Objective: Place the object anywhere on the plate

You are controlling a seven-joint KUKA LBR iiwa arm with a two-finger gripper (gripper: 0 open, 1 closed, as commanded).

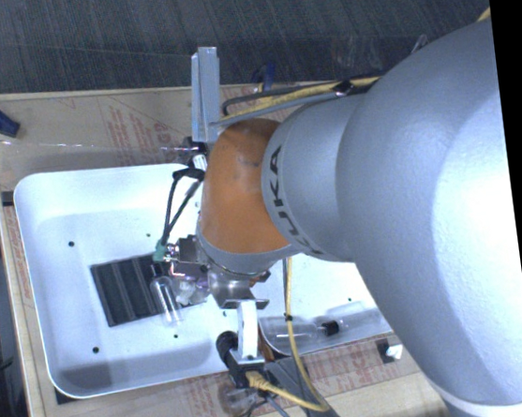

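Grey arm blocks most of your view, orange band above the wrist. Gripper hangs over the left bin, right at the dark ribbed plate's right edge. Can't tell its grip state. Something pale and thin shows at the tip, possibly the object; unclear. If so, plate lies just left of it.

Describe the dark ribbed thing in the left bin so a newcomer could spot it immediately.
Start at the left white bin. On its floor, just left of the arm's end effector, lies a dark ribbed rectangular plate, lying flat. It is the one black, grooved shape against the bin's plain white floor.
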